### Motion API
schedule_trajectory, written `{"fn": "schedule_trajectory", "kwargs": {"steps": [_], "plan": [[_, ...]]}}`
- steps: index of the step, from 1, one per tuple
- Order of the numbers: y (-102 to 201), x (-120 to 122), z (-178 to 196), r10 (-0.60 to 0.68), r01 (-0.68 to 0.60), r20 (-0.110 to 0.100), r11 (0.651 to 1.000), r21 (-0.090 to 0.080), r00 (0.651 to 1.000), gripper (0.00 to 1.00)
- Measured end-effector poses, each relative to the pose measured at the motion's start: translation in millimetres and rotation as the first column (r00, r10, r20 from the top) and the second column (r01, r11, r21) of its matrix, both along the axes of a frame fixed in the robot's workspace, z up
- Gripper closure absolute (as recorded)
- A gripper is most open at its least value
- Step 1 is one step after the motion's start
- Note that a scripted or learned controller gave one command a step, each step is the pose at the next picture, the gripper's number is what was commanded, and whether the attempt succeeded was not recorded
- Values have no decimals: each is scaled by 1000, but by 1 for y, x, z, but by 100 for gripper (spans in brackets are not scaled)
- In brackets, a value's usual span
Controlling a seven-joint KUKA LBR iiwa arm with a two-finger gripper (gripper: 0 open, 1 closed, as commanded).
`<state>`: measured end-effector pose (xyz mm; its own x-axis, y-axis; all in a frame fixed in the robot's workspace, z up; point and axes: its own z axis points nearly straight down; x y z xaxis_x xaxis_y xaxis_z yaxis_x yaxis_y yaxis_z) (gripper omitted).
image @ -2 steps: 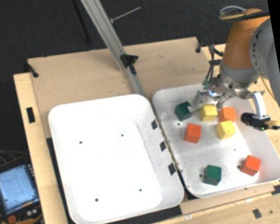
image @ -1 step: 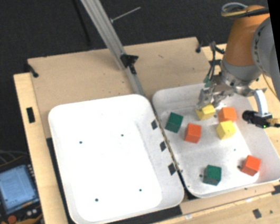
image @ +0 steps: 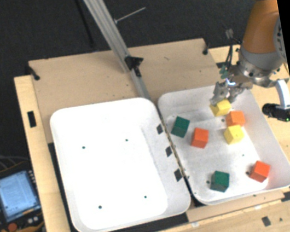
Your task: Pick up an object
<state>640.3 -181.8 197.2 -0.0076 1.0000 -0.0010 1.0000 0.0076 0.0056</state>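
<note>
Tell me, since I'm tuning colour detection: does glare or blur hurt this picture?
Camera view: the left bin is so bright that its floor loses detail; the right bin is greyer, with soft shadows beside the blocks; the gripper above a yellow block looks slightly soft; block colours stay distinct.

Inspector: State the camera's position.

Technician: One fixed camera, mounted above the bench (image: 98, 73), looking down at a slant.

Inspector: Coverage?

Technician: Both white bins appear whole, the left bin (image: 76, 169) and the right bin (image: 268, 152), with dark floor beyond the bench's far and left edges.

Inspector: Proximity?

Technician: Moderately far; the bench spans most of the frame. The arm (image: 260, 31) enters from the right edge, cut off there.
</note>
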Motion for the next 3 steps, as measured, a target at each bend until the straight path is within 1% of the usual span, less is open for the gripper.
{"fn": "schedule_trajectory", "kwargs": {"steps": [1, 2, 3], "plan": [[-1, 1, 43, -2, 2, 0, 1000, 0, 1000, 100], [-2, 2, 97, -1, 1, 1, 1000, -1, 1000, 100], [41, 1, 96, -3, 3, -7, 1000, 0, 1000, 100]]}}
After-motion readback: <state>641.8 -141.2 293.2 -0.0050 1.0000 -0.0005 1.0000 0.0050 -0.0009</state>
